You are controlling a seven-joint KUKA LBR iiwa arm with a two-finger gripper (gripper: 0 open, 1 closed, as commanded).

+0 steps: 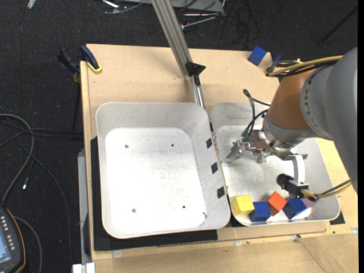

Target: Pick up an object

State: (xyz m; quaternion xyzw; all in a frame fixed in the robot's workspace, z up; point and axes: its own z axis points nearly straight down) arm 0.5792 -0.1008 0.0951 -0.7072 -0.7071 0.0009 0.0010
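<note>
Several small blocks lie along the front edge of the right bin: a yellow block, a blue block, an orange block and another blue block. A pale purple piece peeks out at the bin's front right corner. My gripper hangs over the middle left of the right bin, behind the blocks and apart from them. I see nothing held in it. The grey arm with its orange band hides the bin's right part.
The left bin sits beside the right one, with a shared ridge between them. A loose blue block rests on the bench at the back right. A metal pole slants over the bench's rear. A clamp grips the back left corner.
</note>
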